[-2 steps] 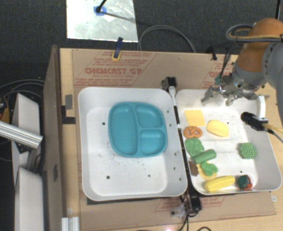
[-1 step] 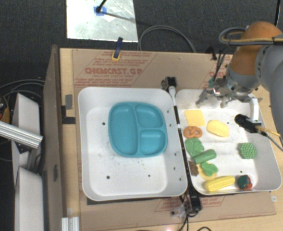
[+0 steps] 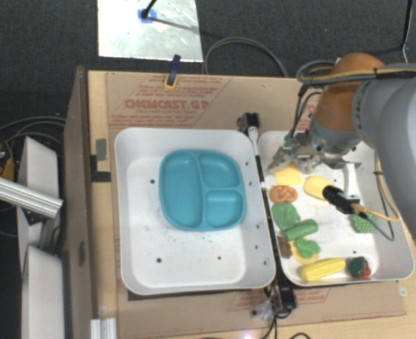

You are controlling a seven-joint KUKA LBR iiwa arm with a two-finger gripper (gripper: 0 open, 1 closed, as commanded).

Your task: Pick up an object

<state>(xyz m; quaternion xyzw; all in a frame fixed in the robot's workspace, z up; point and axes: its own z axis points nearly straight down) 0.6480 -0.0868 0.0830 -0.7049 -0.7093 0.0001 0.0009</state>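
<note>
Toy corn (image 3: 324,268) glossy and ridged, smooth teal divided plate (image 3: 200,189), grey claw (image 3: 301,155)

A pale yellow piece (image 3: 287,177) lies just below the gripper (image 3: 301,155), with a yellow oval (image 3: 316,186) beside it. Touching the pale piece's lower edge is a flat orange-red round (image 3: 284,194). Farther from the gripper come a green leafy piece (image 3: 286,214), a green pickle-like stick (image 3: 301,229) lying aslant, and a small green chunk (image 3: 308,247). Farthest off, a yellow corn cob (image 3: 323,268) lies on its side, next to a red ball with a green top (image 3: 359,266).
</note>
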